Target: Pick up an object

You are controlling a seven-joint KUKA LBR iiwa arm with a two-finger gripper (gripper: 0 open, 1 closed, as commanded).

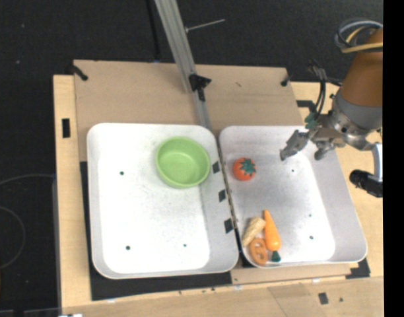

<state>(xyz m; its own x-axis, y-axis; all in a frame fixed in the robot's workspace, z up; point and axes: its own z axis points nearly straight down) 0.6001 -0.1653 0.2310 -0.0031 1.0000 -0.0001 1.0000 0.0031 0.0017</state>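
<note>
From left to right, a green bowl sat in the left white bin, while the right white bin held a small tomato near its upper left and, in its near left corner, a carrot lying against a pale piece of food and an orange slice. Nothing had been picked up yet: every object lay in a bin, so the approach, grasp and lift all seemed left to do. The gripper hung over the right bin's far edge, well right of the tomato, its two fingers spread apart with nothing between them
</note>
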